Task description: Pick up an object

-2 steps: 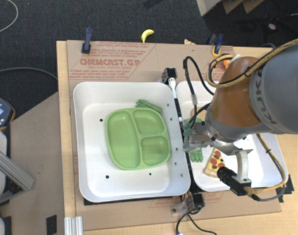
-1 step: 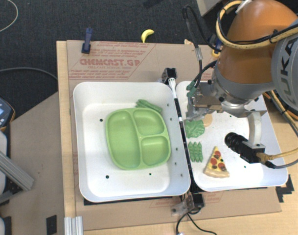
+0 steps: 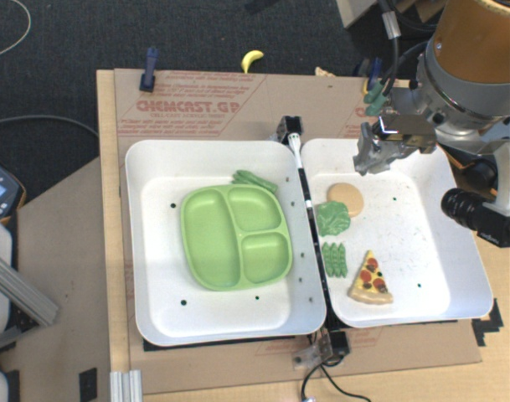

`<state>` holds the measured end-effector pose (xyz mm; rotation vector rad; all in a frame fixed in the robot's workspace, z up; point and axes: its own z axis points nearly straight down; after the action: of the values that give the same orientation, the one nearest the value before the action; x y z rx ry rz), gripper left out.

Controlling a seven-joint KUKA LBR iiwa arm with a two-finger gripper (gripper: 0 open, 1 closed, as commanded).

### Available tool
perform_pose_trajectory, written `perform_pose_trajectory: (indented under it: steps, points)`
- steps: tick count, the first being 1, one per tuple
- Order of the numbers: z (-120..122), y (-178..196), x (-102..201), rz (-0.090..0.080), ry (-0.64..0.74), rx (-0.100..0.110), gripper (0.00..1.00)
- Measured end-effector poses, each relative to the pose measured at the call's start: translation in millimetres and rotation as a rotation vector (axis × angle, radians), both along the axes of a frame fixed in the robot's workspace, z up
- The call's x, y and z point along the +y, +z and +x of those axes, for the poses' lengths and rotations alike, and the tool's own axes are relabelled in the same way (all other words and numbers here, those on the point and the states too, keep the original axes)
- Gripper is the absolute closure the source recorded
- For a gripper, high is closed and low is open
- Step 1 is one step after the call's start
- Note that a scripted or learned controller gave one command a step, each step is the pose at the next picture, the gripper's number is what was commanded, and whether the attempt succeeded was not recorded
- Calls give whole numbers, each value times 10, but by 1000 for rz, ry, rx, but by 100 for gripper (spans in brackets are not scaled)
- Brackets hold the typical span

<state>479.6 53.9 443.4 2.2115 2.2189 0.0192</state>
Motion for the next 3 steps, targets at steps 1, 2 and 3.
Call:
perform_pose_trajectory:
  steps: [1, 2, 3]
  points:
    - [-5, -772, -289, -3, -7, 19, 100]
    - [-10, -1427, 162, -2, 0, 23, 100]
    - [-4, -1391, 137, -2, -3, 16, 0]
